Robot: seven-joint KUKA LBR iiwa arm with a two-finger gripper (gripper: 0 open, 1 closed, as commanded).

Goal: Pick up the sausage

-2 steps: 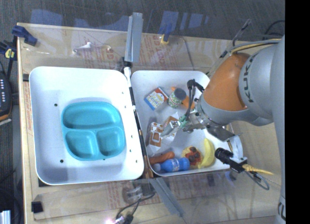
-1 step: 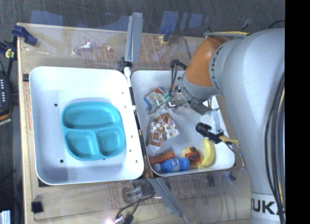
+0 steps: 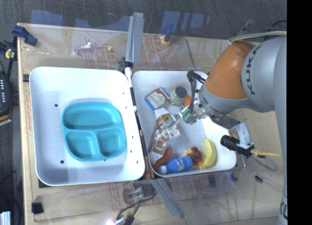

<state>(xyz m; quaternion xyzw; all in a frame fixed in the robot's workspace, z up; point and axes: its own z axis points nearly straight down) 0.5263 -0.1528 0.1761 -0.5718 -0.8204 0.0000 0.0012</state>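
The sausage (image 3: 162, 156) lies at the right bin's (image 3: 146, 80) front-left corner, touching a blue bottle (image 3: 177, 165) and snack packets (image 3: 163, 134). The gripper (image 3: 187, 115) hovers toward that bin's middle; its state I cannot tell. A descent could catch those neighbours instead.

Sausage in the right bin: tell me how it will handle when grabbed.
The sausage looks smooth and rounded, so it may slip or roll. It lies against the blue bottle near the bin wall, so fingers probably get little room.
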